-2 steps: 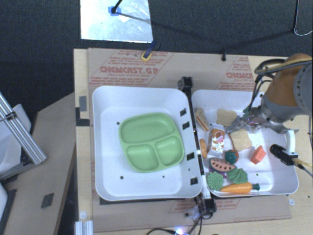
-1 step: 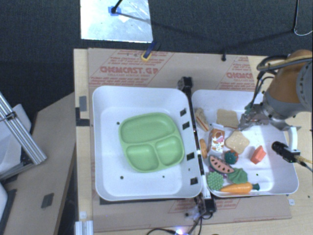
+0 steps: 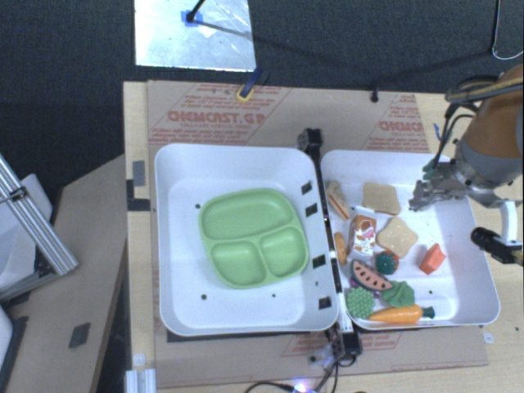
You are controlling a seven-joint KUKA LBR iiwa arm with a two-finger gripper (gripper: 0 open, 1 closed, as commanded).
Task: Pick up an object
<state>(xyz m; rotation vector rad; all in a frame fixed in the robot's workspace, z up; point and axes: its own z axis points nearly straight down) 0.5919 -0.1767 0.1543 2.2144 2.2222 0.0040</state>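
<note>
The right white bin (image 3: 479, 244) holds several toy foods: a bread slice (image 3: 381, 197), a toast square (image 3: 397, 236), a hot dog (image 3: 336, 199), a small printed carton (image 3: 363, 235), a red-orange block (image 3: 432, 258), a watermelon slice (image 3: 370, 275), a teal round piece (image 3: 385, 262), a green bumpy piece (image 3: 359, 302) and a carrot (image 3: 397, 314). My gripper (image 3: 421, 195) hangs over the bin's upper right part, just right of the bread slice. I see nothing held in it.
The left white bin (image 3: 176, 219) holds a green divided plate (image 3: 250, 237). A black divider with clips (image 3: 321, 219) runs between the bins. The arm's grey body and orange band (image 3: 495, 129) reach in over the right rim. A silver sheet (image 3: 195, 23) lies behind the bench.
</note>
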